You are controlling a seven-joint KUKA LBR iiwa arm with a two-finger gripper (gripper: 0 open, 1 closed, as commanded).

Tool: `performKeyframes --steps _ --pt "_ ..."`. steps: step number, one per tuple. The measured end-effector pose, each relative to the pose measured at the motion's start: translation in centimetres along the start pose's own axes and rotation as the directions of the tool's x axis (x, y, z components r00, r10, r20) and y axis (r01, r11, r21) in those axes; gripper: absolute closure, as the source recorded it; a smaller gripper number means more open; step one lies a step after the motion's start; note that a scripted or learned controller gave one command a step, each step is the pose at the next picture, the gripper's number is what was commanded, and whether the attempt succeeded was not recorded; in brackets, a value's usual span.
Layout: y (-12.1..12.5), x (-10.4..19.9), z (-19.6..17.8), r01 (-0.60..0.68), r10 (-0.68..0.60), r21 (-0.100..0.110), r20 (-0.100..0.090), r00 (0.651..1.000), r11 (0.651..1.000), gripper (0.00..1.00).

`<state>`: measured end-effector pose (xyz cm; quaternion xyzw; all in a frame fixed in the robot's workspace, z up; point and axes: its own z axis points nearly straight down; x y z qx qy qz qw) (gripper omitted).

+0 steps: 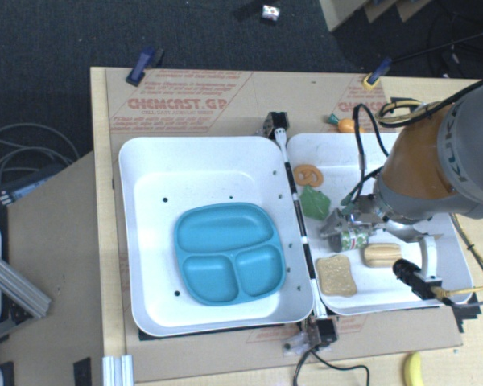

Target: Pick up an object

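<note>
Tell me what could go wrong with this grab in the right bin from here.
1. The gripper is down among crowded items: the green piece, toast slice and bread roll lie close together, so it may nudge or catch two at once.
2. It works near the right bin wall beside the divider, so the fingers could strike that wall.
3. The pretzel lies flat, likely hard to pinch.
</note>
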<state>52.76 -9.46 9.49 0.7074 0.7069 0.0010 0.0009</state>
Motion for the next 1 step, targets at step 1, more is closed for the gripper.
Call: performKeyframes --steps 1 --pt "2.21 7.57 -9.02 0.003 -0.003 0.001 -0.001 1.0 1.0 1.0"
